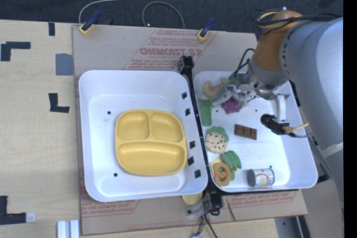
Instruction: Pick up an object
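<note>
Two-finger gripper [237, 91] low over the right white bin's [295, 167] far-left corner, just above a purple toy [230, 105] (jaw state: cannot tell); brown chocolate bar [245, 131] nearby.

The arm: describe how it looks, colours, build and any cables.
The arm is a thick, rounded grey body, pale and smooth, with an orange band above the wrist. Thin dark cables loop around the orange section and run down beside the wrist. The gripper at its end is a compact cluster of dark and metallic parts. A black fitting with a yellowish lead sits just below it.
</note>
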`<state>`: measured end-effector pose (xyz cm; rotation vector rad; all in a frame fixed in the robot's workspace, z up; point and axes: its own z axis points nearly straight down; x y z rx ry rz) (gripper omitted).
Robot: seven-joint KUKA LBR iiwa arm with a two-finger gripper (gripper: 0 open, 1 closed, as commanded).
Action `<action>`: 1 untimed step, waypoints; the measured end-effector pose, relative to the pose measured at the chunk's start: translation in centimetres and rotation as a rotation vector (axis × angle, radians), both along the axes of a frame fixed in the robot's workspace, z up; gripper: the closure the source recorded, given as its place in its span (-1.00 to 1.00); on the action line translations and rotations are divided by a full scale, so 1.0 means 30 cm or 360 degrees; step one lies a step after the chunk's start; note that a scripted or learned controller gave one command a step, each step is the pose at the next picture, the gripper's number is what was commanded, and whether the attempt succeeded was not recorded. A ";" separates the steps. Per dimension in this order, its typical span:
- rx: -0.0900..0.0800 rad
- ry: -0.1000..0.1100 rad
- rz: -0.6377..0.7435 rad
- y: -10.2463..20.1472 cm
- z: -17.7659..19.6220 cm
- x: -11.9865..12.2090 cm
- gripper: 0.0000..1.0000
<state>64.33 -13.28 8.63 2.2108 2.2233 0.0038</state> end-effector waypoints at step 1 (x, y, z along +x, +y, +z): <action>-0.0001 0.0002 -0.0004 -0.007 0.035 -0.007 1.00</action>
